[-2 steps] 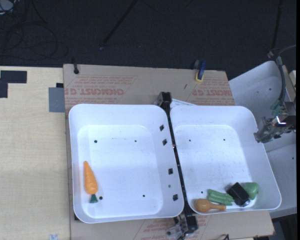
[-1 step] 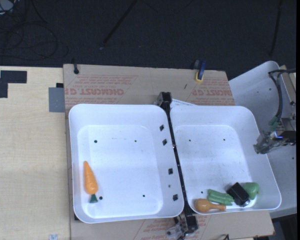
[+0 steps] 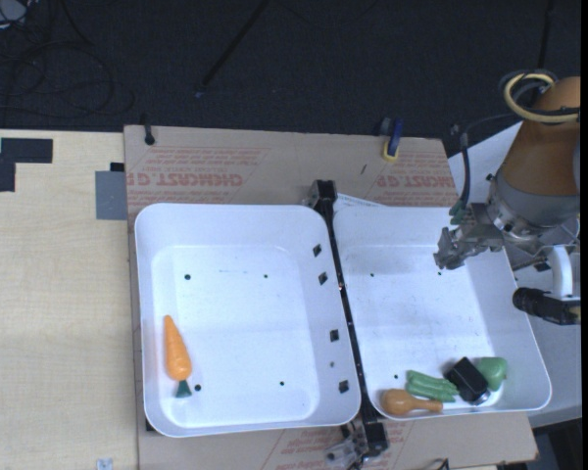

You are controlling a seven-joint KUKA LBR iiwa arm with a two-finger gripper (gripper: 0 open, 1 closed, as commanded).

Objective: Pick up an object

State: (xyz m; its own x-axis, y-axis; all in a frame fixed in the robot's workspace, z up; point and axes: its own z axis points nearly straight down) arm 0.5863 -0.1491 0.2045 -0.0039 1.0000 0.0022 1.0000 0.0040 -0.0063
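1. We see the arm (image 3: 541,155) come in from the right edge of the frame, its pincer (image 3: 451,251) hanging over the upper right part of the right bin (image 3: 392,302).
2. We cannot tell how the pincer stands; from this angle it is a dark cluster, and nothing shows in its grip.
3. Low in the right bin, near its bottom rim, lie four things close together: a tan pear-shaped piece (image 3: 409,402), a green pod (image 3: 430,387) just above and right of it, a black block (image 3: 467,379) touching the pod's right end, and a green leafy piece (image 3: 491,368) behind the block.
4. That cluster sits well below the pincer in the frame, apart from it.
5. In the left bin (image 3: 225,262) we see a carrot (image 3: 176,352) lying lengthwise near the lower left corner, its green stub pointing down-frame, far left of the pincer.
6. Both bins rest on a cardboard sheet (image 3: 274,169) on the surface (image 3: 49,311).
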